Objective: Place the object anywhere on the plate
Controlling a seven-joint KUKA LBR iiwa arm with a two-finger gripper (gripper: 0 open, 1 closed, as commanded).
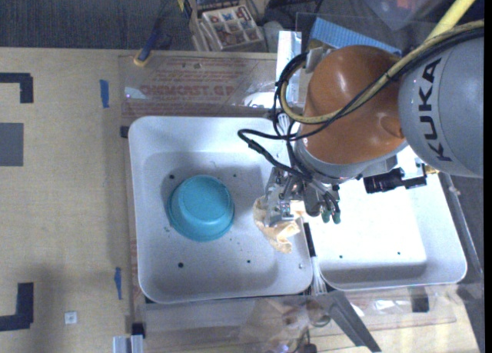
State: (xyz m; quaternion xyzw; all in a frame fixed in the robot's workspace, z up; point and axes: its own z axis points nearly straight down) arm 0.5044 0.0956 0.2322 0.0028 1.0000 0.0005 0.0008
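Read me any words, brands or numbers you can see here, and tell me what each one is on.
"KUKA": black letters on the grey arm, running up its side.
Red print on the clear sheet behind the bins: too blurred to read.
Boxes on the floor at the top: print too small to read.
Nothing readable on the bins or the blue bowl.

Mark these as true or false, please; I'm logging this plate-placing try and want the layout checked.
1. The blue plate lies in the left bin. True.
2. The gripper is over the right bin. False: it is over the left bin, near its right wall.
3. A pale, crumpled object lies right of the plate. True.
4. That object rests on the plate. False: it lies apart from it, on the bin floor.
5. The arm is all blue. False: grey and orange.
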